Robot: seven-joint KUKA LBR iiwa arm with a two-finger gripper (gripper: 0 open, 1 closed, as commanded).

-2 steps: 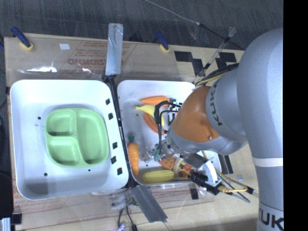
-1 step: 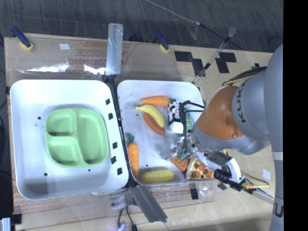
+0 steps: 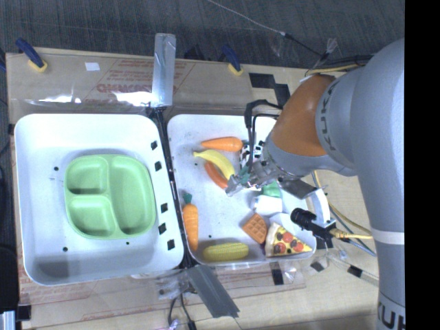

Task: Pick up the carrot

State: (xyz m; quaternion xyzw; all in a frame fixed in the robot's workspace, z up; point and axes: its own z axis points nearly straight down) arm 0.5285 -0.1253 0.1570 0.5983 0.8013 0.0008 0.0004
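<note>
So the long orange toy carrot with the green top (image 3: 190,223) lies by the right white bin's (image 3: 180,130) left wall, long axis running along it. It's down-left of our grey two-finger gripper (image 3: 242,179), which hangs over the yellow plastic banana (image 3: 215,161); can't tell its state.

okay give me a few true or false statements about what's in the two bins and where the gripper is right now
1. A green divided plate lies in the left bin. True.
2. The gripper hangs over the left bin. False: it is over the right bin, beside the banana.
3. A carrot lies by the right bin's left wall. True.
4. The pizza slice sits on the green plate. False: it lies in the right bin's near right corner.
5. A corn cob lies along the right bin's near edge. True.
</note>
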